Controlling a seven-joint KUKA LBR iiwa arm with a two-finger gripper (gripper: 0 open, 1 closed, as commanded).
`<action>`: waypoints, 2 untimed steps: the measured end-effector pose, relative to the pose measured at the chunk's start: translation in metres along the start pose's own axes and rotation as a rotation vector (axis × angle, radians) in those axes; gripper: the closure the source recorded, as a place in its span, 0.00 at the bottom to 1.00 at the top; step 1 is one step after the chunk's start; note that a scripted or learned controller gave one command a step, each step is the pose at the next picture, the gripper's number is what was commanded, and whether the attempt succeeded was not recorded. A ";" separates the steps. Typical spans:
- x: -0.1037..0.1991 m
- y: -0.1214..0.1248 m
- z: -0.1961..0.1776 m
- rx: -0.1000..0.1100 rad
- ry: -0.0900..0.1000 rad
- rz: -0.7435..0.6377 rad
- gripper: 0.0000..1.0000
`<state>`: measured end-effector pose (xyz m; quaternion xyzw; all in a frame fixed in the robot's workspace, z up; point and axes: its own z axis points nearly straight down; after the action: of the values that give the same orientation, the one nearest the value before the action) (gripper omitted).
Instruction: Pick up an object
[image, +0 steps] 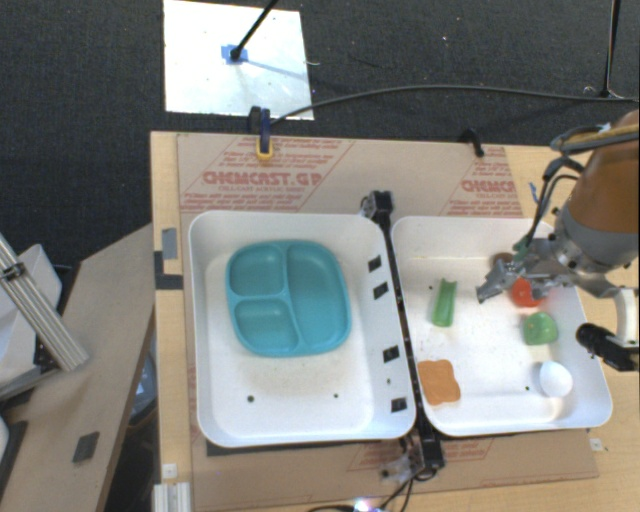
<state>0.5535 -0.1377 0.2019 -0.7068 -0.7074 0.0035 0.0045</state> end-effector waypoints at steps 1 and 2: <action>0.000 0.003 -0.007 -0.012 -0.002 -0.003 0.00; 0.004 0.012 0.040 -0.009 -0.001 -0.002 0.00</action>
<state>0.5648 -0.1340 0.1618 -0.7061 -0.7081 0.0005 0.0011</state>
